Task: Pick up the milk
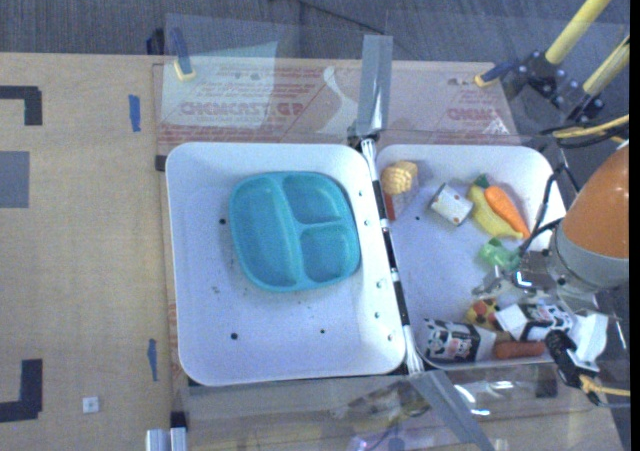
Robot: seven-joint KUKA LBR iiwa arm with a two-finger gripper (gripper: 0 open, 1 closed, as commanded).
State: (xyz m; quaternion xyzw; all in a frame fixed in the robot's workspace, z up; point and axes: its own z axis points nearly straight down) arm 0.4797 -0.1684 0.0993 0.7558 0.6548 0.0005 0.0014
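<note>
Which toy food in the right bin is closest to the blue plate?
The yellow corn cob. It sits in the right white bin's top left corner, by the divider, while the orange carrot and black-and-white milk carton lie farther off.

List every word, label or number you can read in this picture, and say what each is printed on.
Red lettering on the cardboard sheet behind the left bin: mirrored and too blurred to read.
More red print on the cardboard behind the right bin: too blurred to read.
Milk carton with black-and-white print: too small to read.
Nothing else bears text.
</note>
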